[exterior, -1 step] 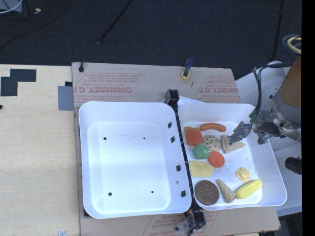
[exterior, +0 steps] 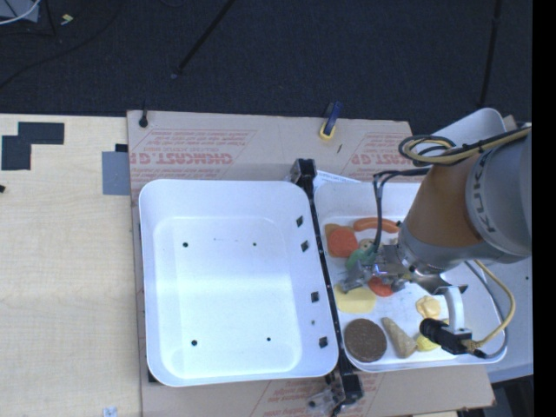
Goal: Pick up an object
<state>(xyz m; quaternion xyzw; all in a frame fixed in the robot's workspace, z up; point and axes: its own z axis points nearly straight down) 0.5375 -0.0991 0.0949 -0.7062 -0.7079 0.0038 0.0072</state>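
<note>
The arm (exterior: 465, 211) enters from the right and bends down over the right bin (exterior: 347, 205); its grey body carries an orange band above the wrist, and black and yellow cables loop round it; the wrist slants toward the bin's middle.

The left bin (exterior: 228, 281) is a shallow white tray of smooth plastic with rounded corners and a few small dark holes in its floor; it sits touching the right bin, on a brown cardboard sheet (exterior: 217, 142) with red print; the bench top (exterior: 61, 268) beside it is pale wood.

The right bin holds the small objects: an orange rounded piece (exterior: 340, 241) near its upper left; a pale yellow flat piece (exterior: 355, 301) below that; a dark brown disc (exterior: 366, 340) near the bottom edge; a tan tapered piece (exterior: 399, 337) just beside the disc.

The gripper (exterior: 363, 272) is low among these objects, between the orange piece and the yellow piece; whether it is apart or together cannot be told from this view, and no object is seen clamped in it.
</note>
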